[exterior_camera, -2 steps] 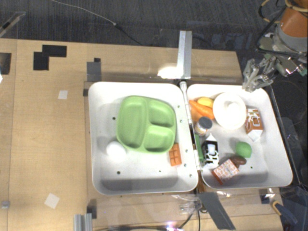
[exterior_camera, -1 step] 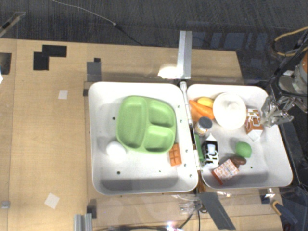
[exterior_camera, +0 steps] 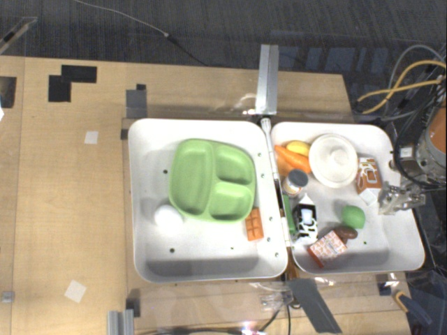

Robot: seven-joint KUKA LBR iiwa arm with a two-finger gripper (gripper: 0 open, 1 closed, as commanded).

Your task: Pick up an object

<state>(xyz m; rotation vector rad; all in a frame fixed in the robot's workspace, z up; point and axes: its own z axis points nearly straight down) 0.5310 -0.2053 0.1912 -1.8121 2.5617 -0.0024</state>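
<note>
The right bin (exterior_camera: 401, 257) holds several small things: an orange carrot (exterior_camera: 293, 159), a yellow piece (exterior_camera: 299, 146), a white bowl (exterior_camera: 333, 159), a small jar (exterior_camera: 296, 182), a black-and-white toy (exterior_camera: 305, 220), a green ball (exterior_camera: 353, 217), a brown lump (exterior_camera: 347, 233), a red box (exterior_camera: 326, 247) and a brown packet (exterior_camera: 368, 174). My gripper (exterior_camera: 398, 201) hangs over the right rim of that bin, to the right of the green ball and below the brown packet. Nothing shows in its grasp.
The left bin (exterior_camera: 147, 257) carries a green divided plate (exterior_camera: 211, 180), a white ball (exterior_camera: 167, 217) and an orange waffle-like block (exterior_camera: 254, 224). A metal divider (exterior_camera: 274, 180) runs between the bins. Yellow and black cables (exterior_camera: 412, 82) lie at the right, behind the arm.
</note>
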